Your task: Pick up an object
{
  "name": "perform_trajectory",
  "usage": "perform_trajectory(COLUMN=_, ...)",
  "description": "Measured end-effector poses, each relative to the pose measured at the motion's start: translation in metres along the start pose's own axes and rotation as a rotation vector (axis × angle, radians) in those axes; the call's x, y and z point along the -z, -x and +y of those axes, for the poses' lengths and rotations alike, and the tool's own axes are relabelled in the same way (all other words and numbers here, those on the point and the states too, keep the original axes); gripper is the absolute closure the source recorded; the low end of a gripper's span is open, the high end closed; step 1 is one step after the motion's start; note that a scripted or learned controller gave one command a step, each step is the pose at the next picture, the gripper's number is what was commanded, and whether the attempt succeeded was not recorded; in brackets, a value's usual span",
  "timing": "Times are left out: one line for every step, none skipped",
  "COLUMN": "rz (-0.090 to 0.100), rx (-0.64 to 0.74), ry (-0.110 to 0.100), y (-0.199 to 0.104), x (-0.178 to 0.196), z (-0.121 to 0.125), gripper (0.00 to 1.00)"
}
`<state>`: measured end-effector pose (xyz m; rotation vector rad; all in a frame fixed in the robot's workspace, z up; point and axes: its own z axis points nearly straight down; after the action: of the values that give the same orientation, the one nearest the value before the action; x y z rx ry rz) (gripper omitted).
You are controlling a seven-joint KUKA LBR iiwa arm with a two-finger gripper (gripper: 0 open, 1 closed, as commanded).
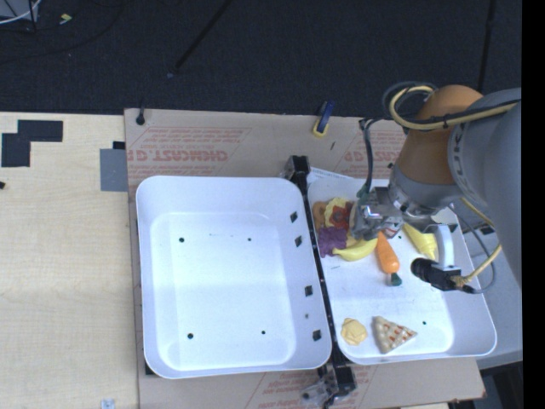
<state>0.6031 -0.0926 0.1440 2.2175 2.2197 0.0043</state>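
Note:
The right bin (460,326) holds a cluster of toy foods. A yellow banana (358,250), purple grapes (328,242) and a red and yellow piece (334,212) lie at its upper left. An orange carrot (387,256) sits beside them, and a yellow piece (423,240) lies further right. A round yellow cookie (354,331) and a waffle wedge (392,333) rest near the front edge. My gripper (371,218) is low over the cluster, just above the banana and next to the carrot.
The left bin (166,228) stands beside the right one, split from it by a black divider (311,262). A blue and yellow clamp (322,118) sits on the cardboard behind. A black cable end (436,273) hangs over the right bin.

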Motion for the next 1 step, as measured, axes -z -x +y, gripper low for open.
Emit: perform_trajectory(rz=0.003, rx=-0.006, ry=-0.010, y=0.0212, x=-0.0582, z=-0.0783, gripper=1.00)
